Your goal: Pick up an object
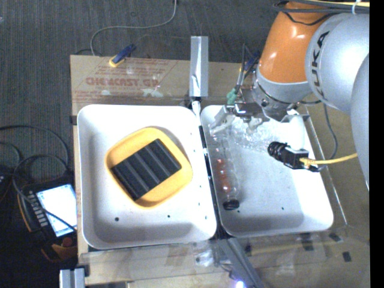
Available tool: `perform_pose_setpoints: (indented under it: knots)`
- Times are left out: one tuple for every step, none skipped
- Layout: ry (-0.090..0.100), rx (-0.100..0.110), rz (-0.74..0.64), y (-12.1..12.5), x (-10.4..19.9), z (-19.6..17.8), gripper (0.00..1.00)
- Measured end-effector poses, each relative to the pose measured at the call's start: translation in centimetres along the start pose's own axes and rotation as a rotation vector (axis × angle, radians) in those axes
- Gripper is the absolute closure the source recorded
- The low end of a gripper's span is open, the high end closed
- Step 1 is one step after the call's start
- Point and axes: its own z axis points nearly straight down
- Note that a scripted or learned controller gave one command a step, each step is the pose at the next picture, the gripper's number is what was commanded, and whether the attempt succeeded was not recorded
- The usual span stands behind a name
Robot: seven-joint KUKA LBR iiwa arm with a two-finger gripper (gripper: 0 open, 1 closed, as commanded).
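gripper [245,114] upper centre-right, over right bin [312,218]; finger state unreadable | clear bottle [223,167] along right bin's left wall | yellow-and-black tray [149,166] in left bin [96,221]

Two white bins [90,179], one yellow tray [149,167] (black ribbed insert), and one clear bottle [223,167].

The left bin [90,179] holds a yellow tray with a black ribbed insert [148,166]. In the right bin [300,212], a clear bottle [224,167] lies along the left wall; the gripper [246,110] hangs over the far end.
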Motion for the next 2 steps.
perform_pose_setpoints:
  knots:
    - [0.0, 0.002, -0.115, 0.5, 0.7, 4.0, 0.0]
    - [-0.001, 0.002, -0.074, -0.5, -7.7, 6.9, 0.0]
